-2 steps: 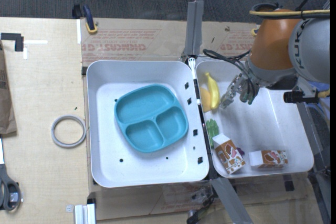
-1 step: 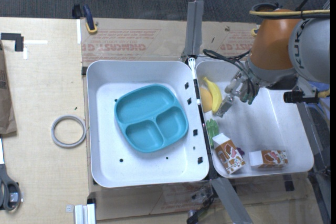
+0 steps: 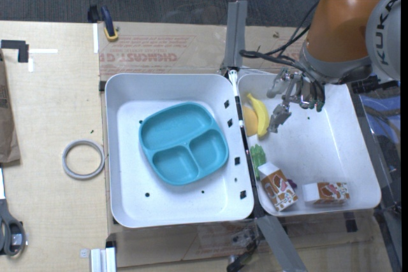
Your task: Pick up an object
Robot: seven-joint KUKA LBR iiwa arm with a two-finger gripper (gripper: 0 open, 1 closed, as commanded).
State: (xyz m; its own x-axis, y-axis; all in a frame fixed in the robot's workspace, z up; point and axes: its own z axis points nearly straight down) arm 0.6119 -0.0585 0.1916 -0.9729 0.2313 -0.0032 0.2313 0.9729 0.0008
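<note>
Banana: yellow, curved, lying against the left wall of the right bin, tip pointing up, with a rounder orange-yellow fruit touching it on the left side. Just below, a small green item, too small to identify. Near the bin's front edge, a brown-and-white carton tilted on its side and, beside it to the right, a smaller brown-and-white packet; printing on both too blurred to read.

Pincer hanging low over the right bin, just right of the banana, nothing seen between the fingers; open or closed impossible to tell from this angle. Grey arm with orange band above, cables looping across.

Left bin: a teal divided plate with three compartments, near the middle, white floor showing all around.

Red mirrored lettering on the cardboard sheet behind the bins, not legible. Partial black "KU" on the arm's casing.

Wide bare floor through the middle and right of the right bin. On the tabletop left of the bins, a grey tape ring, scissors at the lower left edge.
</note>
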